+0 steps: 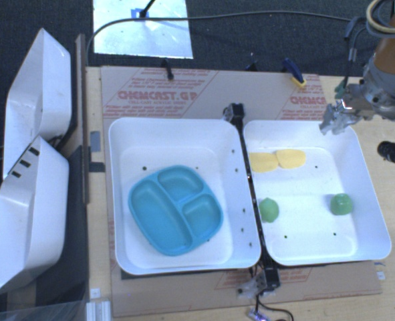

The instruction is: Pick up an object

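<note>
Hovering over far right corner of right bin (367,179): pincer (332,124), small and blurred, cannot tell how far open or whether anything is in it. Arm (387,59) cut off by frame's upper right edge. Right bin holds two yellow pieces (277,160) touching each other near its far wall, green ball (269,210) near divider, second green ball (341,204) toward right wall, well apart. Left bin (127,146) holds blue tray (175,208), three compartments, tilted askew. Both bins on tabletop (97,246).

Blue clamp (294,73) on cardboard sheet (184,95) (printed red), behind bins.
</note>
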Motion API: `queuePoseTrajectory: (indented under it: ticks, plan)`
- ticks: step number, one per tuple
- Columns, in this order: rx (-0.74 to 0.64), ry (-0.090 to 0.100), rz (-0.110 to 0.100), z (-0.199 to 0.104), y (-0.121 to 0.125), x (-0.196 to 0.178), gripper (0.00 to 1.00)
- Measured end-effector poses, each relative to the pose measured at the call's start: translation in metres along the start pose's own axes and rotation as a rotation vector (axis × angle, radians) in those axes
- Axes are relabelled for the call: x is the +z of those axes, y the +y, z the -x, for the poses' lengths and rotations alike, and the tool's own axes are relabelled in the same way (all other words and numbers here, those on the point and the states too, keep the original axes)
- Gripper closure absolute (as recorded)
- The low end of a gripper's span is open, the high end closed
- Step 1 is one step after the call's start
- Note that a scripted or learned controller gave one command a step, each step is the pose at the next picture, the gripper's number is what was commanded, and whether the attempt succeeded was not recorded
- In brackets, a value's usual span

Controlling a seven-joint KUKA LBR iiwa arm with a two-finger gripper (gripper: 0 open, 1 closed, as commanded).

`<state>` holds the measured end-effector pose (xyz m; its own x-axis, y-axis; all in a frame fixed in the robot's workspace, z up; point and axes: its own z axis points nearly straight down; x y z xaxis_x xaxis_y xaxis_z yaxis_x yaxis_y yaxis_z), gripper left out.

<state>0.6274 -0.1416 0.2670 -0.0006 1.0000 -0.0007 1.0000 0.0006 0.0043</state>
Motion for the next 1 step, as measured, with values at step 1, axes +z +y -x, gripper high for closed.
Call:
queuePoseTrajectory:
  ticks: [1]
  plan:
    - [-0.005, 0.002, -0.004, -0.0605, -0.0044, 0.0020, 1.00]
